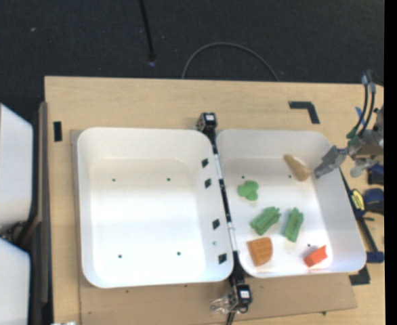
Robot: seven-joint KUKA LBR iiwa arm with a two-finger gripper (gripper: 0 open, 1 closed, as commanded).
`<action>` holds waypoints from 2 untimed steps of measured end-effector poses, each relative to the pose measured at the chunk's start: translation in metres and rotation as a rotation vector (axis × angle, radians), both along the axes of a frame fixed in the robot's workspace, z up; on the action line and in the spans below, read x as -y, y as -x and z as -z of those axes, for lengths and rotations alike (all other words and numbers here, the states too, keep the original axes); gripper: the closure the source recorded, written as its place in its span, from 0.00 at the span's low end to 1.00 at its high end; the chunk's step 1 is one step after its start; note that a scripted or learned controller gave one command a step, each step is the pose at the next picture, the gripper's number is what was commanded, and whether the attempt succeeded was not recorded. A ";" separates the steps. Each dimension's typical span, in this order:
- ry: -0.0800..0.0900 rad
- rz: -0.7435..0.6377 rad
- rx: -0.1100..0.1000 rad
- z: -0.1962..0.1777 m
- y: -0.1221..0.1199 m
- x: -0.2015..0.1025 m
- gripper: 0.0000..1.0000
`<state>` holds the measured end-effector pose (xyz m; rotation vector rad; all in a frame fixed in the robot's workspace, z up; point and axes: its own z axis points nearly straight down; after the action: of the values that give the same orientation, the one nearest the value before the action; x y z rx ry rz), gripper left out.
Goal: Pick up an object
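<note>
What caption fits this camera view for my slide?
Hand at the right bin's far right rim beside a tan piece; three green pieces, an orange block and a red piece lie nearer.

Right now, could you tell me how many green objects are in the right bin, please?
3. A rounded green piece sits near the bin's middle; two elongated green pieces lie below it, side by side, one left of the other.

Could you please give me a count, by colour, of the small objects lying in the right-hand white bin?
Green: 3, a rounded green plastic piece and two ridged green plastic pieces
Orange: 1, an orange block
Red: 1, a small red block
Tan: 1, a tan oblong piece
Total: 6
</note>
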<state>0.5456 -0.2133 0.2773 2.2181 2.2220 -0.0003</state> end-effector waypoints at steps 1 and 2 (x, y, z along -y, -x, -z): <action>-0.002 -0.002 -0.004 0.184 -0.011 -0.043 0.00; 0.000 0.003 -0.002 0.176 0.022 -0.063 0.00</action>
<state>0.5241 -0.1504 0.1012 2.2226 2.2195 -0.0019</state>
